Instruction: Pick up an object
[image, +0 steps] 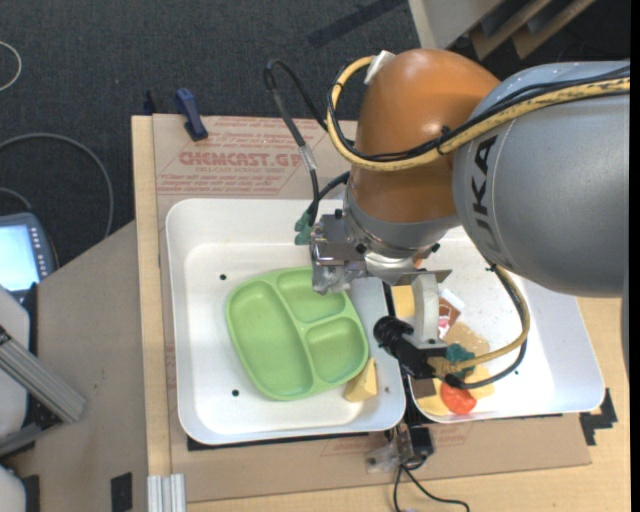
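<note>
One green plate (295, 340) with three sections lies in the left of two white bins (190, 300), a yellow wedge (362, 383) touching its lower right corner, while the arm's tool (330, 275) sits at the plate's upper edge, its grip impossible to tell from here.

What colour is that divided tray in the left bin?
Light green divided tray, seen clearly in the camera view.
</note>
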